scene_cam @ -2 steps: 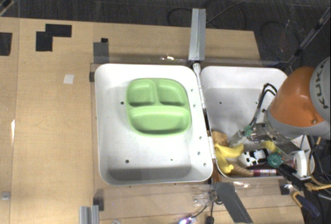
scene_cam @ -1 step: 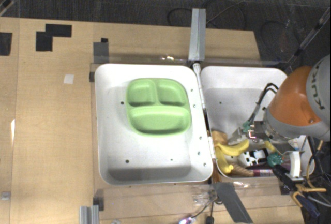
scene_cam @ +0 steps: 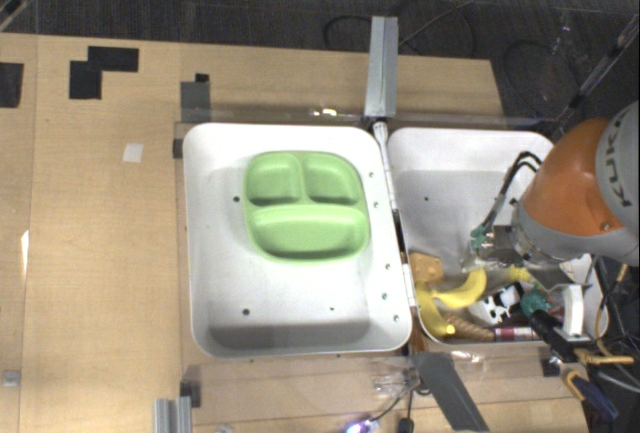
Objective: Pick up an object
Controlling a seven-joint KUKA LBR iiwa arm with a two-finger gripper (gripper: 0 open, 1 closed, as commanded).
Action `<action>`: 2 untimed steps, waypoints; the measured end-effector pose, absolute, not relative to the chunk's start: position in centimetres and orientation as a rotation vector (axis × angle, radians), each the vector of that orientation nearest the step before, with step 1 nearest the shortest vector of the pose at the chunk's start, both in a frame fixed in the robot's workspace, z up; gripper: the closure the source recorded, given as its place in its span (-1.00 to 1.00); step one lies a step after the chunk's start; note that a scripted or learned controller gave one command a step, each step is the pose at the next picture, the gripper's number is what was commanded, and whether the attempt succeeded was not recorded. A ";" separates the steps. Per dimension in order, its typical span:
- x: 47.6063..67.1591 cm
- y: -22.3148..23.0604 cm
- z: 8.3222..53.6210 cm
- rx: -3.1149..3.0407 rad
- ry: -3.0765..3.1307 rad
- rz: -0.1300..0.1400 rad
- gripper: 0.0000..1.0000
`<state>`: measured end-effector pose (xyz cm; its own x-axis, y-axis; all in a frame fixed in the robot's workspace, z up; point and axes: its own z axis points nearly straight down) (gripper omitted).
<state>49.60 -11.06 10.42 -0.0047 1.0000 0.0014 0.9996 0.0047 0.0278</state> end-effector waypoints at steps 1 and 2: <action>54.6 -5.8 18.6 2.192 2.246 0.006 1.00; 53.8 -15.7 13.5 2.359 2.071 0.003 1.00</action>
